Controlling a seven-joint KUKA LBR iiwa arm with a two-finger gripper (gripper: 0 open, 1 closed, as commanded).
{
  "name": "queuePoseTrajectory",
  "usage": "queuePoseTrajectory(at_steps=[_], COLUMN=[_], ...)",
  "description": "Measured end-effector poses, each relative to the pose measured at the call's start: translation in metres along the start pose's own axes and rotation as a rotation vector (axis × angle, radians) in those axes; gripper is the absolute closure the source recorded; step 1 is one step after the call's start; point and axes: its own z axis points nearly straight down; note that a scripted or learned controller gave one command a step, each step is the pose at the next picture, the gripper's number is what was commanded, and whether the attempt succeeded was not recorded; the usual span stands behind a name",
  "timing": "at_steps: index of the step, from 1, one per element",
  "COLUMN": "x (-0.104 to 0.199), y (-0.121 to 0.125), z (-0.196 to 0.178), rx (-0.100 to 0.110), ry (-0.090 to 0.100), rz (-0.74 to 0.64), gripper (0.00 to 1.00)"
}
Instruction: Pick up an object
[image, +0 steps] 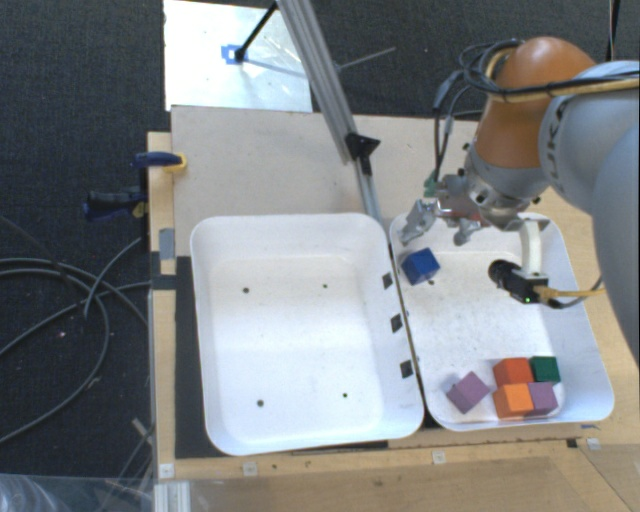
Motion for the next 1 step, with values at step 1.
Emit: queuePoseTrajectory(at_steps=[1], x=[-0.0217], y=[-0.0407], z=[0.022], rx=[0.013], ry=[-0.002], rz=[0.01], gripper=[0.0])
